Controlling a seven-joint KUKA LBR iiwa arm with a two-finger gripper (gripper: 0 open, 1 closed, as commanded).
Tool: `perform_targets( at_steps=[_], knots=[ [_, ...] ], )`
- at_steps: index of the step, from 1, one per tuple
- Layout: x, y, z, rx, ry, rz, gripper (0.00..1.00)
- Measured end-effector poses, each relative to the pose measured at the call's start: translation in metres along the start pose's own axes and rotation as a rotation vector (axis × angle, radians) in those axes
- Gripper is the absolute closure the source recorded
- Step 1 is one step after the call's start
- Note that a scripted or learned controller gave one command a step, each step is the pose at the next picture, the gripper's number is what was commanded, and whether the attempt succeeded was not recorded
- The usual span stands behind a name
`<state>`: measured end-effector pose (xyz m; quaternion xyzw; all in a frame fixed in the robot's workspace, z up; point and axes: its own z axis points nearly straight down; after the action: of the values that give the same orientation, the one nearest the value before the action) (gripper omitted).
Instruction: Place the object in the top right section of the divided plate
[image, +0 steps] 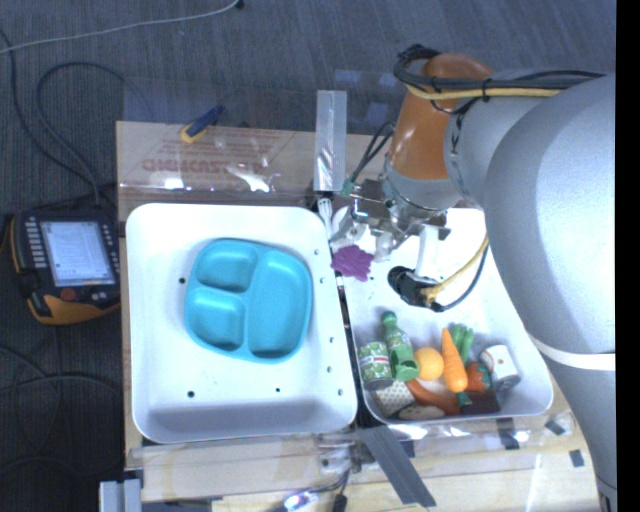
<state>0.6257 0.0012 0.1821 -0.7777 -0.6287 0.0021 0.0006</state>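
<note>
A blue divided plate (248, 298) lies in the middle of the left white bin (160, 400). My gripper (358, 243) hangs over the wall between the two bins, at the top left corner of the right bin (530, 385). A small purple object (352, 262) sits at its fingertips and looks held between them. The object is to the right of the plate's top right section and apart from it.
Several toy foods are piled at the front of the right bin: a green bottle (397, 345), a can (374, 362), a carrot (453, 360) and a yellow piece (429, 364). A black cable end (404, 284) hangs beside the gripper. A pendant (68, 258) lies left of the bench.
</note>
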Motion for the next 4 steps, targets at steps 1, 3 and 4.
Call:
perform_targets(
  at_steps=[1, 3, 4],
  knots=[
    [0.053, -0.029, 0.0, 0.002, -0.001, 0.164, 1.0],
    [0.048, -0.048, 0.0, 0.0, -0.002, -0.157, 1.0],
    [0.117, -0.021, 0.083, -0.014, 0.0, -0.173, 1.0]
  ],
)
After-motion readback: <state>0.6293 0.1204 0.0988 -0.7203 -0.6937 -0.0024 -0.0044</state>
